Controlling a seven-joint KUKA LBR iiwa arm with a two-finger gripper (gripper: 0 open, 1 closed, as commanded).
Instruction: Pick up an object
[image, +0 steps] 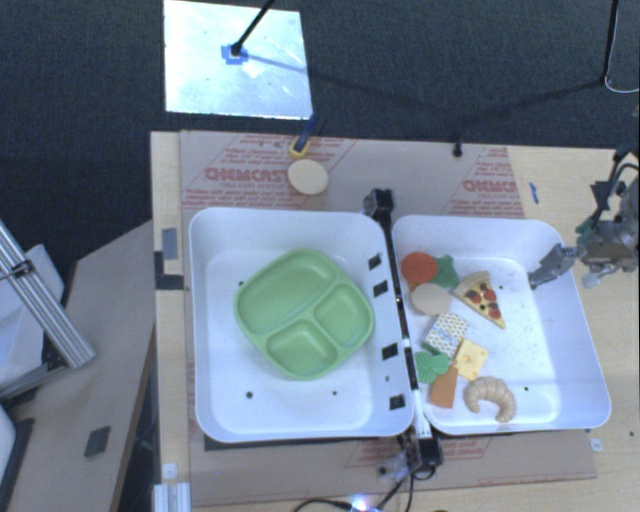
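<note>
The right bin (570, 345) holds several toy foods along its left half: a red tomato (418, 268), a beige round piece (431, 298), a pizza slice (483, 298), a checkered cracker (447, 333), a yellow cheese square (470, 358), an orange wedge (444, 387) and a croissant (490, 396). My gripper (572, 272) hovers over the bin's far right rim, open, with nothing between its fingers. It stands well to the right of the pizza slice.
The left bin (215, 390) holds a green divided plate (303, 313). A black divider (395, 305) runs between the bins. Behind them lie a beige disc (308, 177) and a shiny metal sheet (238, 60).
</note>
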